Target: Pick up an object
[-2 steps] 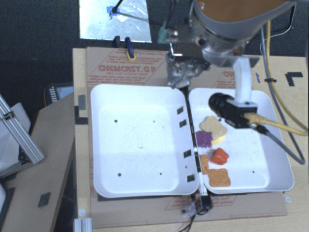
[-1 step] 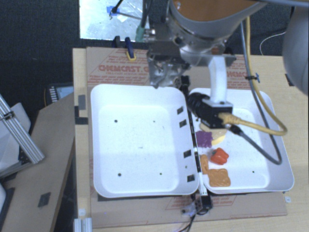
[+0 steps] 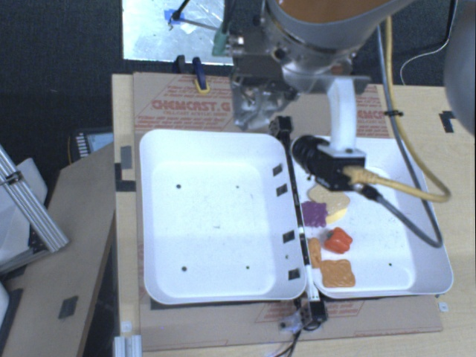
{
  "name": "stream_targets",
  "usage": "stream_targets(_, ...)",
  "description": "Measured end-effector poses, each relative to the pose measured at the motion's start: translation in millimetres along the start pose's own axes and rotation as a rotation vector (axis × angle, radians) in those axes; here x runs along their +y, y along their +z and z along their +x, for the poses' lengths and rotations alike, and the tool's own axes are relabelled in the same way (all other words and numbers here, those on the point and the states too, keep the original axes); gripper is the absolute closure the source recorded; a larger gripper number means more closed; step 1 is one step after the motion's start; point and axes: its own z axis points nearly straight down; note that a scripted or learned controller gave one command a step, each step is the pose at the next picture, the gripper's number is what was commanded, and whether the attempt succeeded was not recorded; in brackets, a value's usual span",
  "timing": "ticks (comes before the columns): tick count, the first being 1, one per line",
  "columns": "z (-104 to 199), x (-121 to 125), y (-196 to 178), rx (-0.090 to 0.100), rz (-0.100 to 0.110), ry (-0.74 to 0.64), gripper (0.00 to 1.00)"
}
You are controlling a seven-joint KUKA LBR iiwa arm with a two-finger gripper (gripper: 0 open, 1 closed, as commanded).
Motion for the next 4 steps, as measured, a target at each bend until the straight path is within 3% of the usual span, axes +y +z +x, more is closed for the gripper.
stream_targets(1, 4.6, 8.8, 12.3, -0.004, 0.003, 0.001, 1.00)
stream_targets(2, 4.0, 50.7, 11.9, -0.003, 0.001, 0.006, 1.00)
stream_targets(3, -39.4, 88.9, 11.7, -0.004, 0.000, 0.009, 1.00)
stream_targets(4, 6.6, 71.7, 11.8, -0.001, 0.002, -0.001, 1.00)
